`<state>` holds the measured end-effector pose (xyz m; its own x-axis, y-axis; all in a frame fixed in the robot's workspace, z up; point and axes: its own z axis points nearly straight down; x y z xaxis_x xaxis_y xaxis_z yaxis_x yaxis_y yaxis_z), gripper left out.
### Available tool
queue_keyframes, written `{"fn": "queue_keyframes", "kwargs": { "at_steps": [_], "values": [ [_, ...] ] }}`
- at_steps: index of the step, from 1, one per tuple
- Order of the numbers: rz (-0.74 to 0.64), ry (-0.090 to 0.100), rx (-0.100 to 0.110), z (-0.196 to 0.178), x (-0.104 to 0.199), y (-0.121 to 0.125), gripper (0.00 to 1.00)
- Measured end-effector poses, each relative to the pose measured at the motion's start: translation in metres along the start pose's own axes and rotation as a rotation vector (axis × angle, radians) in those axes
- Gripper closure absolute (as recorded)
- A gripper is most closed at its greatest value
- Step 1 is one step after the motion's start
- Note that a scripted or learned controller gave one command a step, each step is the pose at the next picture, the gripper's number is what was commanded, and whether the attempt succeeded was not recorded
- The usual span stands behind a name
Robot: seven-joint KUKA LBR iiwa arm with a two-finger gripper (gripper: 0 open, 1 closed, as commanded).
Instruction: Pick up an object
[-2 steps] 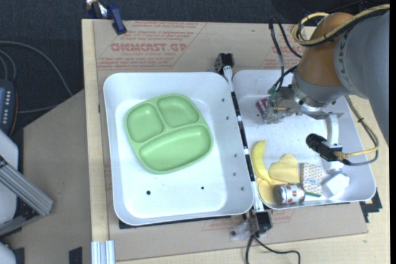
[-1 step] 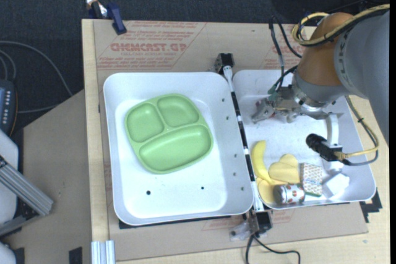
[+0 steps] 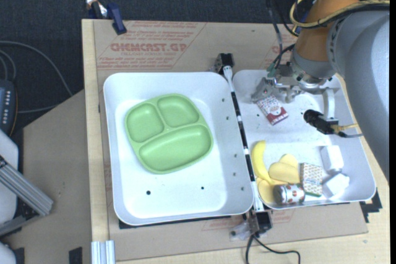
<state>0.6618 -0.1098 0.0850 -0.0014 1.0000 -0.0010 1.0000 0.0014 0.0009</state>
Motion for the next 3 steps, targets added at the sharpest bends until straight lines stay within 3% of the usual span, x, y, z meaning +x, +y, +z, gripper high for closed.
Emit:
{"fn": "queue_keyframes", "kwargs": {
  "at_steps": [1,2,3],
  "values": [
    [0.001,0.001,0.003,0.0,-0.007,-0.023,0.0],
    [0.0,0.002,0.003,0.0,0.019,-0.037,0.0],
    [0.0,0.002,0.002,-0.01,0.019,-0.037,1.0]
  ]
}}
